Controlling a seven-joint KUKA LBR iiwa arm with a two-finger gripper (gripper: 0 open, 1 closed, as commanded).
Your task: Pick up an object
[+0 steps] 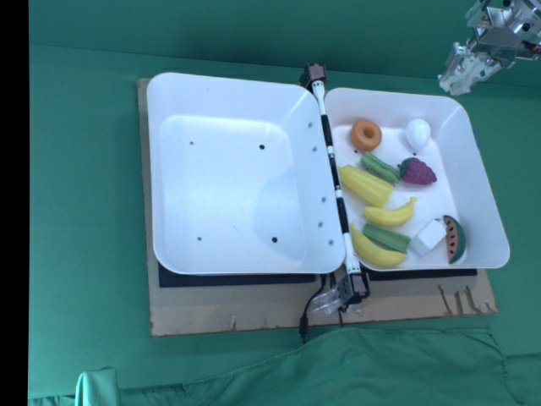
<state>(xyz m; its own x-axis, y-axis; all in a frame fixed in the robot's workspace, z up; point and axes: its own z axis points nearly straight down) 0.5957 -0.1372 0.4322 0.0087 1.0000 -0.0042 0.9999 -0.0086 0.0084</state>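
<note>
silvery metal claw (457,72); pale boxy fingers, grey wrist block, dark cables above

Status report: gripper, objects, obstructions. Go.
Gripper hovering above right bin's far corner, carrying nothing. Toy food all in right bin: donut, egg, grapes, bananas. Nothing blocking.

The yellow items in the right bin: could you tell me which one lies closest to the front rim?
The banana at the bin's front, beside the divider; the other banana and the corn lie farther back.
</note>
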